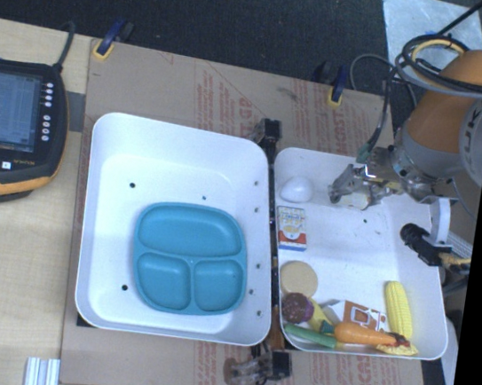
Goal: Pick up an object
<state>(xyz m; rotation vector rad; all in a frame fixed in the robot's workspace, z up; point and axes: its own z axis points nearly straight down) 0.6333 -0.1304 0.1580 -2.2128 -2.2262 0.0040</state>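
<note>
I am in the approach step: my gripper (360,189) hovers at the upper right, fingers apart and holding nothing, beside the white egg (296,188). Next I must descend over it.

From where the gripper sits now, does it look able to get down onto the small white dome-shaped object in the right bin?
Probably yes. The gripper hovers at the right bin's far end, beside the white dome, which lies apart from the small carton with bare floor around it.
</note>
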